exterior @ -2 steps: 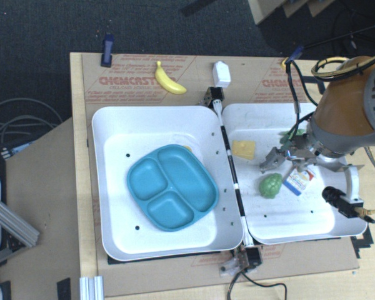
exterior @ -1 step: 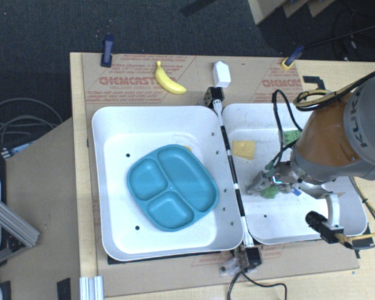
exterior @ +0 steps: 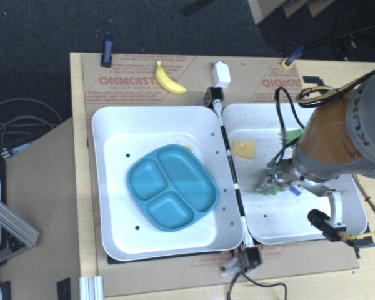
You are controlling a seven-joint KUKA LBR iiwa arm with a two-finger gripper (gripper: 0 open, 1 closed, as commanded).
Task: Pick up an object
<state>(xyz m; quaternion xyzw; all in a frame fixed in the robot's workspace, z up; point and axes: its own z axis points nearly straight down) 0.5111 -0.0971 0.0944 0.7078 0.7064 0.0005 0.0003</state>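
A cardboard-topped bench (exterior: 144, 80) carried two white bins over dark carpet. The gripper (exterior: 274, 181) sat low in the right bin (exterior: 287, 230); how its fingers stood could not be told. A small green object (exterior: 270, 190) lay right beneath it, a yellow piece (exterior: 244, 149) just beyond, a blue divided plate (exterior: 170, 187) farther left, and a banana (exterior: 169, 80) farthest.

Blue tray (exterior: 171, 186) fills left bin (exterior: 106, 136); edges free.
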